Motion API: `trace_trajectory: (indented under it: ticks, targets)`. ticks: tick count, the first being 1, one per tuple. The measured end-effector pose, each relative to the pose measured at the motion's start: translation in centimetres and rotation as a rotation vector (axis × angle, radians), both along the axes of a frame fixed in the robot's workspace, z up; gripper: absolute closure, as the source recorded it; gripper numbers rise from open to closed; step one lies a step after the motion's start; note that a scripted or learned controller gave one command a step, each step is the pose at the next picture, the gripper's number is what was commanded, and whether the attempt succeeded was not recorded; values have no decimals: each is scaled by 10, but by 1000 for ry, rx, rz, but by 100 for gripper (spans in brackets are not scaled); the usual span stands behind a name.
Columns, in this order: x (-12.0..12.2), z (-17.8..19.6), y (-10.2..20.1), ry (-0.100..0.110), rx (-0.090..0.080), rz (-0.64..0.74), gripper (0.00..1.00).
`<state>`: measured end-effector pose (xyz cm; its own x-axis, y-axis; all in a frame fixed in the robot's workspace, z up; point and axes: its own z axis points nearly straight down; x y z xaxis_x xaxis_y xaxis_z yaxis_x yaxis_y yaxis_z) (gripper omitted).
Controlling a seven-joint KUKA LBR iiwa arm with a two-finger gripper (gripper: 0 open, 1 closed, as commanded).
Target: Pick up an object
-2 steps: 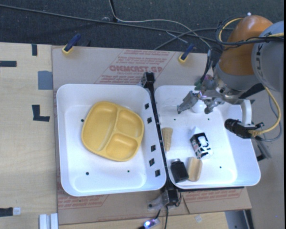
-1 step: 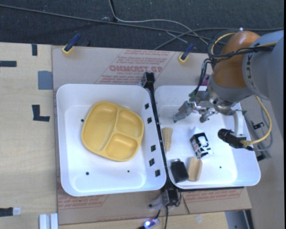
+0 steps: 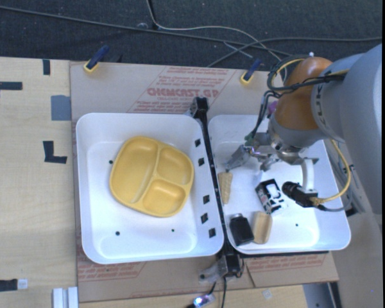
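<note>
My gripper point(image 3: 250, 163) hangs over the upper middle of the right bin point(image 3: 330, 236), with the grey arm and its orange band coming in from the right. Its fingers stand apart and open, with nothing between them. Just below the left fingertip lies a tan waffle cone point(image 3: 225, 186) against the bin's left wall. A small black and white object point(image 3: 269, 195) sits below the right finger. Near the front of the bin lie a black block point(image 3: 240, 230) and a tan piece point(image 3: 262, 227), side by side.
The left bin point(image 3: 90, 191) holds a yellow divided plate point(image 3: 152, 175). A black divider with clips point(image 3: 208, 172) runs between the bins. Cables from the arm loop over the right bin's right side point(image 3: 321, 201). Cardboard lies under both bins.
</note>
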<state>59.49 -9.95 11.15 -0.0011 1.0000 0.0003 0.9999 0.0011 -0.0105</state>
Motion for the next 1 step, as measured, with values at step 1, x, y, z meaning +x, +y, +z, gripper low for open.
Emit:
trace_trajectory:
  ticks: [1]
  targets:
    - [0,-31,0,-6,-2,1,0]
